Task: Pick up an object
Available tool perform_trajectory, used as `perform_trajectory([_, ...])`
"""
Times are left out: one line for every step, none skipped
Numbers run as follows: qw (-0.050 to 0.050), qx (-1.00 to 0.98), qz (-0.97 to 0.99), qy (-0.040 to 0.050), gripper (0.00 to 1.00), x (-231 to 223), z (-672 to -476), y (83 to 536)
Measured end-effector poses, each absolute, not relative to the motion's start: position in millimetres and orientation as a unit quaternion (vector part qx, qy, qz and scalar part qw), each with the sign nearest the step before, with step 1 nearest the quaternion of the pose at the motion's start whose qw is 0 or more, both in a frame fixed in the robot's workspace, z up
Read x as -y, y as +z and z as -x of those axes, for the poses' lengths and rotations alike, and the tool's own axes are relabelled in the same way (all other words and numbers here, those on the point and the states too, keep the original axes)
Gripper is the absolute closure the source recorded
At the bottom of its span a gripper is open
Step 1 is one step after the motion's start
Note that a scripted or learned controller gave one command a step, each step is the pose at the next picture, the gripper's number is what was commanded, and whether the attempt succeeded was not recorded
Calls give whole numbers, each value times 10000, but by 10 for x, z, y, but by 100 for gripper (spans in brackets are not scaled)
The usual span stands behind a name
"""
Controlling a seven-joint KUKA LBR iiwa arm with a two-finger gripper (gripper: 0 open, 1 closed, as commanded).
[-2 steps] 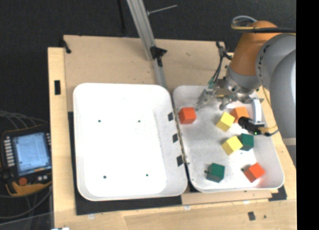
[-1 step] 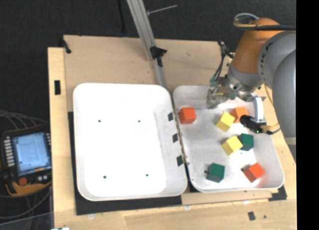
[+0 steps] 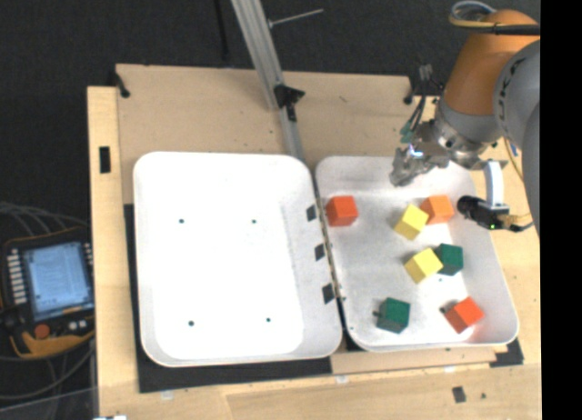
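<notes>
Camera view, looking down at a slant, and nearest the bottom edge sits the wooden bench [image 3: 273, 391], with a teach pendant [image 3: 50, 286] off its left side, screen lit. Moving up, two shallow white bins lie side by side — the left bin [image 3: 155, 255] and the right bin [image 3: 364, 318], their inner rims meeting at a line of small dark clips.

All the blocks are in the right bin. Closest to us, a green block [image 3: 393, 315] near the front rim, and over by the front right corner a red-orange block [image 3: 463, 315], tilted. A step farther back, a yellow block [image 3: 423, 265] touches a second green block [image 3: 449, 257] on its right. Beyond that pair, another yellow block [image 3: 411, 222] sits just beside an orange block [image 3: 439, 208]. Off on its own by the inner rim — a red-orange cube [image 3: 341, 211], well apart from the others.

At the far edge of the right bin, the gripper [image 3: 406, 171] hangs over the back rim, above bare white floor, near the orange block but not touching it. Nothing sits between its fingers; whether they are spread or closed I cannot tell. Above it the arm's orange band [image 3: 477, 64] and grey wrist come in from the right. Farthest back, a metal pole [image 3: 259, 45] rises at a slant.
</notes>
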State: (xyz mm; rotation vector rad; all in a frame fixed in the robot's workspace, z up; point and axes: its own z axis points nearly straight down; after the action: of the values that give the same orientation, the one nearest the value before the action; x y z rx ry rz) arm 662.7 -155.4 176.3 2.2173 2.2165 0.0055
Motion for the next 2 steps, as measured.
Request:
perform_trajectory([27,-7077,-7065,17,100,1568,-6640,2145])
perform_trajectory([1,-7085,-7057,-4,100,1162,-6395,2092])
